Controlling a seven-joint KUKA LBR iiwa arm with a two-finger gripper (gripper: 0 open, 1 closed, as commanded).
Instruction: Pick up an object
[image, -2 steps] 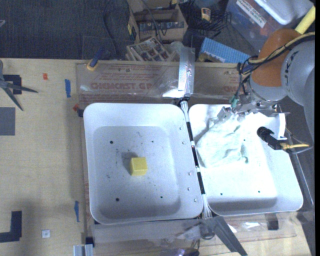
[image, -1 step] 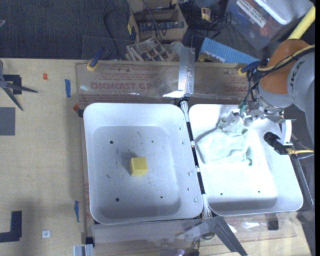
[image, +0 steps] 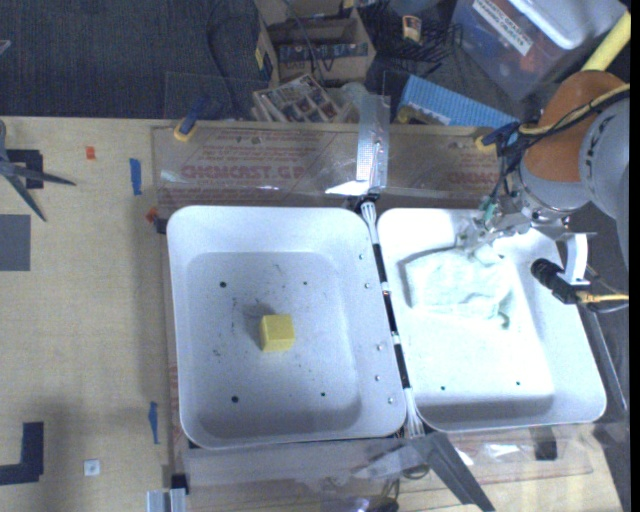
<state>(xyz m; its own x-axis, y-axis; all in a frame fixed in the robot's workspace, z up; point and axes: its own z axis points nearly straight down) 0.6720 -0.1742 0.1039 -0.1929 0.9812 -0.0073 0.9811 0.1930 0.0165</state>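
Note:
A small yellow cube (image: 278, 332) lies near the middle of the left bin (image: 200, 240). A pale, crumpled whitish-green sheet-like object (image: 455, 285) lies in the upper half of the right bin (image: 500, 390). My gripper (image: 487, 232) hangs over the far part of the right bin, at the upper right edge of the pale object. Whether it touches that object I cannot tell. The grey arm with its orange band (image: 565, 110) comes in from the upper right.
A black-tipped part with a cable (image: 560, 280) sticks out by the right bin's right rim. Clutter and boxes (image: 310, 60) stand behind the bins. Tan bench surface (image: 80, 300) spreads to the left.

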